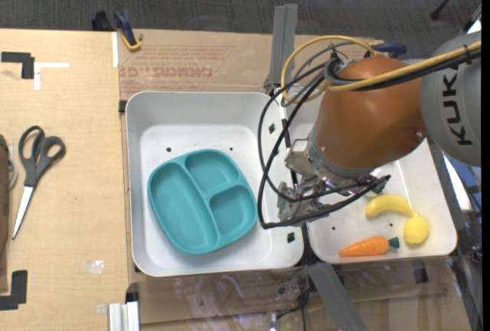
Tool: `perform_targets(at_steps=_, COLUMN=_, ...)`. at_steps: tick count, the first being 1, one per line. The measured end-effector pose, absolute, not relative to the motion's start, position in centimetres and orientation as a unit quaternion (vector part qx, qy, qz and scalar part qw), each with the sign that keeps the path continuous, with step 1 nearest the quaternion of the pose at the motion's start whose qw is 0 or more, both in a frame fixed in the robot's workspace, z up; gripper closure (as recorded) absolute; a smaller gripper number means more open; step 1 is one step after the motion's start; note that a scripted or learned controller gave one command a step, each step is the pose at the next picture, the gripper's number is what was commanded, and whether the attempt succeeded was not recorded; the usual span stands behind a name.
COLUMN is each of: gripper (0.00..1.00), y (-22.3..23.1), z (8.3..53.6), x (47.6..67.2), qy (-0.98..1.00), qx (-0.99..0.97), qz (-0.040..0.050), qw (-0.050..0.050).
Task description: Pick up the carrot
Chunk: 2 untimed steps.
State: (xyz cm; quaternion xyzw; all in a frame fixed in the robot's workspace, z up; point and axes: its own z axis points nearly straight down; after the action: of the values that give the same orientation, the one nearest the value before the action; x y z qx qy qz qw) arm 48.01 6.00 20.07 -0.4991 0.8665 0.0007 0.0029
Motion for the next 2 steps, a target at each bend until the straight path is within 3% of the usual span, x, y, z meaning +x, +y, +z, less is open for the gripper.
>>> perform_targets(at_steps=2, gripper=1.0, y=6.19, z=21.9, x=48.32, qy=0.867, qx=-0.498, qz=0.0011, qw=0.007)
